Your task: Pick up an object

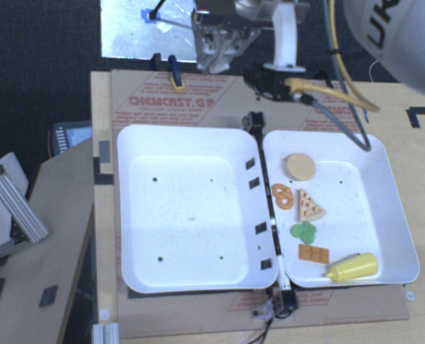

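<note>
You see the metal two-finger gripper (216,57) high behind the white plastic bins (126,192); its state I cannot tell. A yellow plastic mustard bottle (352,266) lies in the right bin.

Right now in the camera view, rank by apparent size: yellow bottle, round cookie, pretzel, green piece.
1. yellow bottle, longest by far.
2. round cookie.
3. pretzel and green piece: these look alike, so no ranking.
All lie in the right bin, at slightly different distances from the camera.
</note>
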Robot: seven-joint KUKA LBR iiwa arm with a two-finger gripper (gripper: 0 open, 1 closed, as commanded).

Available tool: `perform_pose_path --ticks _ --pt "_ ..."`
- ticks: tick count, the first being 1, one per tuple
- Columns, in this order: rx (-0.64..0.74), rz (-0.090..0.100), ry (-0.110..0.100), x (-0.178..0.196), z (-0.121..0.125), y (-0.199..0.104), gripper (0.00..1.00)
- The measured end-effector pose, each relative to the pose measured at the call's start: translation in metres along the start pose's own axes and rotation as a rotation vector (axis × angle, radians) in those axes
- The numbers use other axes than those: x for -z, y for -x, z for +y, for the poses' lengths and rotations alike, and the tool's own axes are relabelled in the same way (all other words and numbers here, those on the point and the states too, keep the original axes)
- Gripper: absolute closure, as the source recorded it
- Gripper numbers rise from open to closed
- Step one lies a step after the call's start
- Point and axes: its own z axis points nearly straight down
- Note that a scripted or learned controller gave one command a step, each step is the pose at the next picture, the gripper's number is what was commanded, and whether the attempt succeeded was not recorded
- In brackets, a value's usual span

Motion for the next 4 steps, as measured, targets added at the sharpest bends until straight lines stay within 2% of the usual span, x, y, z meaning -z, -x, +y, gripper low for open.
perform_pose_path --ticks 1,2,3,4 --pt "0.0 -0.005 -0.015 -0.283 -0.045 0.017 1.0" --pt "-0.003 -0.005 -0.016 -0.382 -0.098 0.057 1.0" --pt "-0.007 -0.002 -0.006 -0.453 -0.095 0.129 1.0" --pt "0.004 0.003 0.007 -0.339 -0.092 0.114 1.0"
